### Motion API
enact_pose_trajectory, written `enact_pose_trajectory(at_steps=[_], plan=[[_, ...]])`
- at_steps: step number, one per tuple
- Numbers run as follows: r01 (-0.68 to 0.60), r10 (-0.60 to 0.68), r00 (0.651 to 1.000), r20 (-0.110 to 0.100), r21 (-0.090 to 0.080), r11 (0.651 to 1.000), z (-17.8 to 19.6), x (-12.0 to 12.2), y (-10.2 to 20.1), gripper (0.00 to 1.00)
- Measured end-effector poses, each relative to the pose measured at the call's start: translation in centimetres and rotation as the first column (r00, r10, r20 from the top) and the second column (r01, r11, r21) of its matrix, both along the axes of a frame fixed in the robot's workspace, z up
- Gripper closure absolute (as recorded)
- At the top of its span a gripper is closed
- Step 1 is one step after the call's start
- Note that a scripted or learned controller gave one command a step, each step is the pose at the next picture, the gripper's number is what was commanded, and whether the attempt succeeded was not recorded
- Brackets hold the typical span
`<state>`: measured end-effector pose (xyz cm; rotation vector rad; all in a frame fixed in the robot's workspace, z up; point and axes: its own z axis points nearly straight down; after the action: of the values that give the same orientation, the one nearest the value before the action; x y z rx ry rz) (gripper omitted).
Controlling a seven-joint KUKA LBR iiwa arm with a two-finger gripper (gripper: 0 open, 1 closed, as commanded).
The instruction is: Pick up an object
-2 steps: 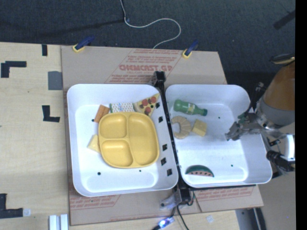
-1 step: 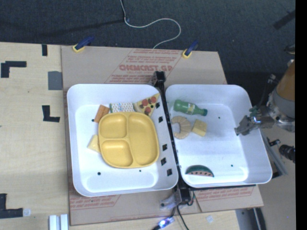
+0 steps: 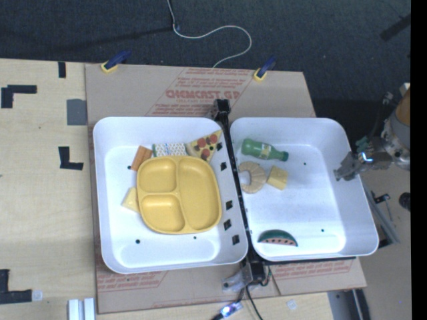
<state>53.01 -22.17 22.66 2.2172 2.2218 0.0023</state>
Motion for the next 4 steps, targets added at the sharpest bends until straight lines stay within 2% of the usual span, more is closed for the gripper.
enact_pose_trajectory(at_steps=[2, 3, 4], plan=[[-0.006, 0.006, 1.000, -0.004, 0.003, 1.000, 1.5, 0.0, 11.3, 1.00], [-0.005, 0.005, 1.000, -0.006, 0.003, 1.000, 1.3, -0.8, 17.5, 1.00], [-0.004, 0.004, 1.000, -0.007, 0.002, 1.000, 0.9, -1.5, 22.2, 1.00]])
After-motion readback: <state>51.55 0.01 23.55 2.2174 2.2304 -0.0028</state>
